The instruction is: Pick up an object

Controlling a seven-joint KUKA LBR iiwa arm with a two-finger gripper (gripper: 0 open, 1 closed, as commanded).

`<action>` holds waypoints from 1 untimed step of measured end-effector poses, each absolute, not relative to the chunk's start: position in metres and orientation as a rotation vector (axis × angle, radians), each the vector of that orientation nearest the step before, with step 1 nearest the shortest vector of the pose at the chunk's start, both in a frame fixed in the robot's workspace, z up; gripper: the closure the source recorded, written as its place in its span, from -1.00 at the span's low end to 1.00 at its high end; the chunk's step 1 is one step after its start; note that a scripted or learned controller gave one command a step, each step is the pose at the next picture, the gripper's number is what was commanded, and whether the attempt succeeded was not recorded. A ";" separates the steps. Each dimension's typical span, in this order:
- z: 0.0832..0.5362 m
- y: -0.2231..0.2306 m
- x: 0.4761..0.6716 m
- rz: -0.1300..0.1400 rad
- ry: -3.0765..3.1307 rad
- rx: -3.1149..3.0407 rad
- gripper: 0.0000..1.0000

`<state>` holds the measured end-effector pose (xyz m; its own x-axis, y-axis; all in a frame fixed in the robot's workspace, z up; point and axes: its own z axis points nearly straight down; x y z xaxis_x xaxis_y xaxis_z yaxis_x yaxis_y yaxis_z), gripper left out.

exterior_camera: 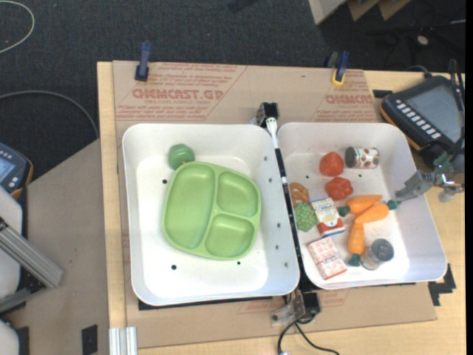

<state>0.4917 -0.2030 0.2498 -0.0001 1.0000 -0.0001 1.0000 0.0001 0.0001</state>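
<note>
Green divided plate (211, 211) lies in left bin (140, 272); toy foods crowd right bin (421, 261).

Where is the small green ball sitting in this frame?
The green ball sits in the left bin, in its far left part, touching the far-left edge of the green divided plate.

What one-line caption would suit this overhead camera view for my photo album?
Gripper at the right bin edge near toy carrots; green divided plate in the left bin.
</note>
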 end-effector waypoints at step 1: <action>0.090 -0.180 0.538 0.000 2.228 2.221 -1.00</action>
